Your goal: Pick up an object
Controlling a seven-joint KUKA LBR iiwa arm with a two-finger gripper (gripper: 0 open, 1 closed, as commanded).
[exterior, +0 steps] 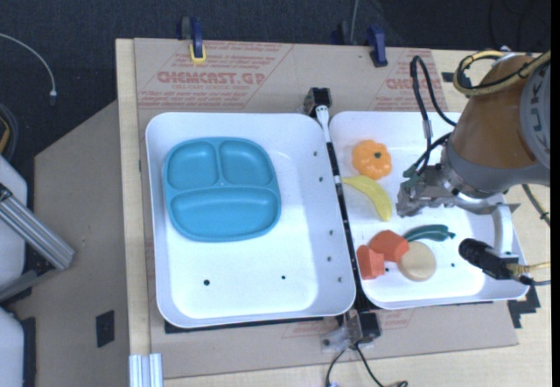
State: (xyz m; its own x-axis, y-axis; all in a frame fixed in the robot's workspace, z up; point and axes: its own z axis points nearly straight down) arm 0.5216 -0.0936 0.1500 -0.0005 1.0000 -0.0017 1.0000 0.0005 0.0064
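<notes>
My gripper [416,199] hangs low over the middle of the right bin [455,136], reaching in from the right. A yellow banana [372,195] lies just to its left, and an orange pumpkin-like toy [372,158] sits above the banana toward the bin's far side. A teal, handle-shaped piece [428,234] lies just below the gripper. Nearer the front edge are a red toy [381,252] and a beige round piece [418,262], touching each other. I see nothing lifted off the bin floor.
The left bin [297,271] holds a blue divided plate [223,188] in its far left part. A raised black-edged divider [337,193] separates the two bins. Blue clamps [376,44] hold the cardboard base at the back.
</notes>
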